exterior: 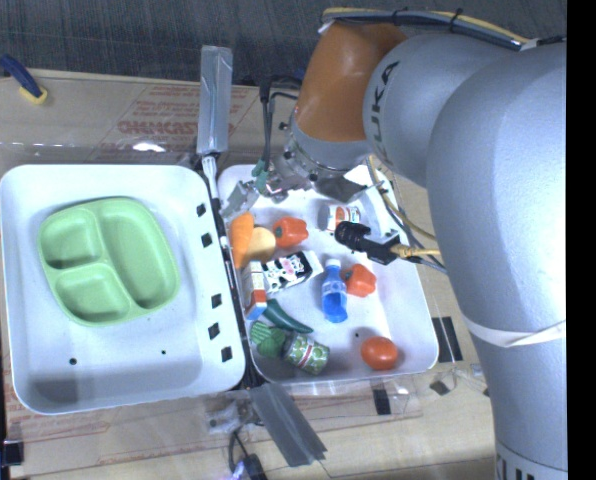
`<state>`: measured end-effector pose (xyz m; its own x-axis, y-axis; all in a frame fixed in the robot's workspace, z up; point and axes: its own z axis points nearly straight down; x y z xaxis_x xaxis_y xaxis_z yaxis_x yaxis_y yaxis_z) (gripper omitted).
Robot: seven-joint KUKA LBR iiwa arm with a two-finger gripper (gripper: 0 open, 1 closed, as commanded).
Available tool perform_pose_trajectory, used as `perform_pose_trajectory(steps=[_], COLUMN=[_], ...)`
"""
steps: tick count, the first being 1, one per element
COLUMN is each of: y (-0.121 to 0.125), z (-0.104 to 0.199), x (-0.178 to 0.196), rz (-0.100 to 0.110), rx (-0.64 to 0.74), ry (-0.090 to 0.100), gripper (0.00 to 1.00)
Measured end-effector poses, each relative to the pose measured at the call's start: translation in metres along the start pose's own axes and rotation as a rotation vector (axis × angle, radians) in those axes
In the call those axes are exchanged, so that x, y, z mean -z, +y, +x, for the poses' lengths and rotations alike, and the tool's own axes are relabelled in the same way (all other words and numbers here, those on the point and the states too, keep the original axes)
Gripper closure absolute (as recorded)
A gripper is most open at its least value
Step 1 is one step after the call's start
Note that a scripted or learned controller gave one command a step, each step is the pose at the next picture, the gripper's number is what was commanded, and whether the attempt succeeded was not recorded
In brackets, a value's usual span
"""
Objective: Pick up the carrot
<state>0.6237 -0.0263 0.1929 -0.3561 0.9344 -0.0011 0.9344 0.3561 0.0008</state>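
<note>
The carrot (241, 238), a short orange piece, lies at the left wall of the right bin (418, 313), touching a pale yellow item (262, 240). My gripper (250, 190) hangs just above and behind the carrot, at the bin's back left corner, under the orange-banded wrist. Its tip is small and partly hidden by the wrist. I see nothing held in it.
Crowded around the carrot are a red-orange pepper (291, 231), a black-and-white carton (288, 268), a blue bottle (333, 293), a green can (304, 352), a tomato (379, 352) and a small tin (346, 215). The left bin (18, 368) holds a green divided tray (108, 258).
</note>
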Motion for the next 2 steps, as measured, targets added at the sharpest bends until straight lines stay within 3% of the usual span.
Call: perform_pose_trajectory(steps=[2], y=[0.0], z=[0.0], x=[0.0], rz=[0.0], rx=[0.0], ry=[0.0], gripper=[0.0])
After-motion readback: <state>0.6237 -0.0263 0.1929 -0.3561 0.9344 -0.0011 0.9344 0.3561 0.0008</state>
